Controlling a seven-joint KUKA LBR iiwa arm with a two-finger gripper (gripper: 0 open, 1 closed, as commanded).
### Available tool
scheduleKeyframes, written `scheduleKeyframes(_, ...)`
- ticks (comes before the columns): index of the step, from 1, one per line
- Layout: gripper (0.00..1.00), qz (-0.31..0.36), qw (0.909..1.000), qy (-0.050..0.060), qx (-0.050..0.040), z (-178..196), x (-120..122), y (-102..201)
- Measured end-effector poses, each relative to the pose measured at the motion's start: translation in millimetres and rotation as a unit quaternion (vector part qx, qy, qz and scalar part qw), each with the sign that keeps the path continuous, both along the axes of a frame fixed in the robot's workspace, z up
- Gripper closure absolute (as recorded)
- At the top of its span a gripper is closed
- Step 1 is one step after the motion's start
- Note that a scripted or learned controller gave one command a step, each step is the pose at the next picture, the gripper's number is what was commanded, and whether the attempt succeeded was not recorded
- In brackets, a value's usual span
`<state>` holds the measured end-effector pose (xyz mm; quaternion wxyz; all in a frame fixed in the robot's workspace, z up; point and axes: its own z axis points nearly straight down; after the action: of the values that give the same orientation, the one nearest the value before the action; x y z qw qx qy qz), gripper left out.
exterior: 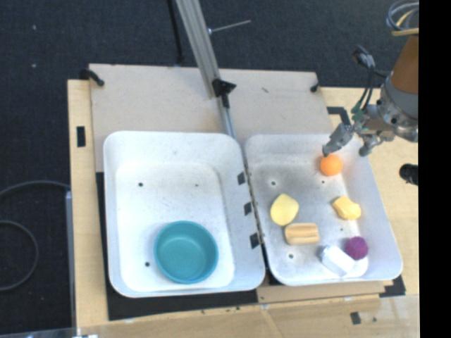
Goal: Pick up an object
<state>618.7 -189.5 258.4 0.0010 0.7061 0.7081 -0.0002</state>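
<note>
Dark speckled carpet floor (84,27) around a pale wooden bench (81,210). Beige rectangular board (155,101) across the bench's far half. Slanted grey aluminium rail (197,37) rising at the rear. Thin black cable (21,220) looped at left.

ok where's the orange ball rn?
In the camera view the orange ball sits in the right bin, near its far edge, just below the pincer; the nearest other item is the small yellow block.
</note>
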Motion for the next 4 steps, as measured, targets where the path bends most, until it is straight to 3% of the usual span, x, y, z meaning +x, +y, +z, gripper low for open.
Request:
scheduleKeyframes(1,0.0,0.0,1.0,0.0,-0.0002,0.1,0.0,0.0)
scheduleKeyframes(3,0.0,-0.002,1.0,0.003,0.0002,-126.0,-1.3,-8.3)
scheduleKeyframes(4,0.0,-0.003,1.0,0.002,-0.0001,-159.2,-1.6,-9.5)
